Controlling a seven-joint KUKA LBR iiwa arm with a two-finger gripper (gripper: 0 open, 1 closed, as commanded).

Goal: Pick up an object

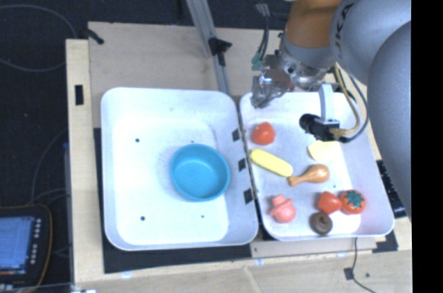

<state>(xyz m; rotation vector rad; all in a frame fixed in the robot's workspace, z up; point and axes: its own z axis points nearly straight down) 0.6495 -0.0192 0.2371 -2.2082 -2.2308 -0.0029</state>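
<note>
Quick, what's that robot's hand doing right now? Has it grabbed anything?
Hand: above the right bin's far corner; open or closed cannot be told, nothing seen in it.

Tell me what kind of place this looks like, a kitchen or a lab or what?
Most likely a robotics lab test bench, not a kitchen: a grey and orange robot arm reaches over two white bins, the food pieces like the yellow banana look like toys, and loose cables lie around the bench.

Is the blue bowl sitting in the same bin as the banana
No, the blue bowl sits in the left bin, while the banana lies in the right bin with the other toy foods.
</note>
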